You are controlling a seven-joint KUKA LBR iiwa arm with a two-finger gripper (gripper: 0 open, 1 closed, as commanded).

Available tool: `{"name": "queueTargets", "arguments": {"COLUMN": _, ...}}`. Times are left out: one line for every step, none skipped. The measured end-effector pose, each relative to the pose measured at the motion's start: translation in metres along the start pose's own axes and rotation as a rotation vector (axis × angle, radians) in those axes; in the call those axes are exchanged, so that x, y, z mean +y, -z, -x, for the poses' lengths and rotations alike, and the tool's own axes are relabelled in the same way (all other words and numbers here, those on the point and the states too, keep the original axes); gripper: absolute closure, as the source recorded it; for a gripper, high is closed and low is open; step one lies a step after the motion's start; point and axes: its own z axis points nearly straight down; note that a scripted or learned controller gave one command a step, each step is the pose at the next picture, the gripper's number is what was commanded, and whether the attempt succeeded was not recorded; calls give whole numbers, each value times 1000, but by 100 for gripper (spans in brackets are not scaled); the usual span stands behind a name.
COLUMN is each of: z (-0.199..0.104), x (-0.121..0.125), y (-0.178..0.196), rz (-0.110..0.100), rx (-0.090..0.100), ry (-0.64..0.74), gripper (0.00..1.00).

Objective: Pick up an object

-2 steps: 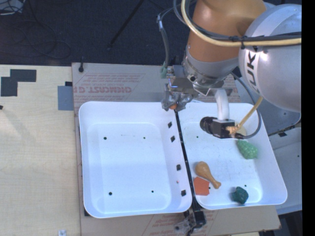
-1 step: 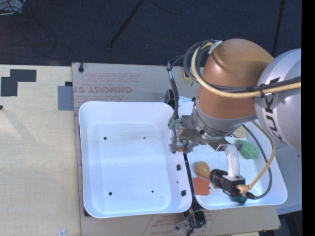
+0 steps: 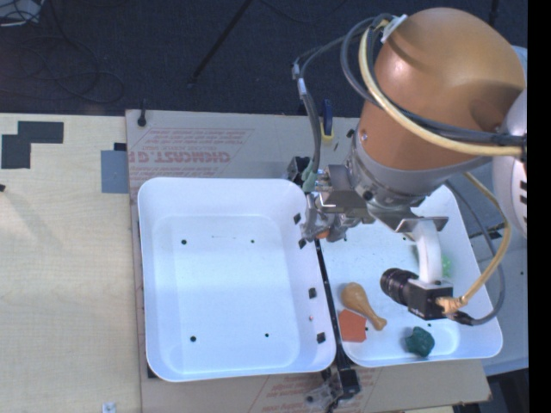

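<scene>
I see the gripper low at the near-left rim of the right bin, by the divide between bins; I can't tell how it is set. Below it lies a tan drumstick-shaped toy, fat end nearest, touching an orange-red block. Further right-below sits a dark teal lump. The left bin lies left.

The arm is covering the right bin's far edge and the gripper's fingers, hiding their state.
</scene>
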Motion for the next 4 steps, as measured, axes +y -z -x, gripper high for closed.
{"name": "queueTargets", "arguments": {"z": -10, "x": 18, "y": 143, "rz": 9, "rx": 1, "ry": 0, "gripper": 100}}
{"name": "queueTargets", "arguments": {"z": 55, "x": -5, "y": 142, "rz": -9, "rx": -4, "ry": -8, "gripper": 100}}
{"name": "queueTargets", "arguments": {"z": 57, "x": -6, "y": -23, "rz": -25, "rx": -6, "ry": -4, "gripper": 100}}
{"name": "queueTargets", "arguments": {"z": -30, "x": 10, "y": -40, "rz": -12, "rx": -2, "ry": 6, "gripper": 100}}
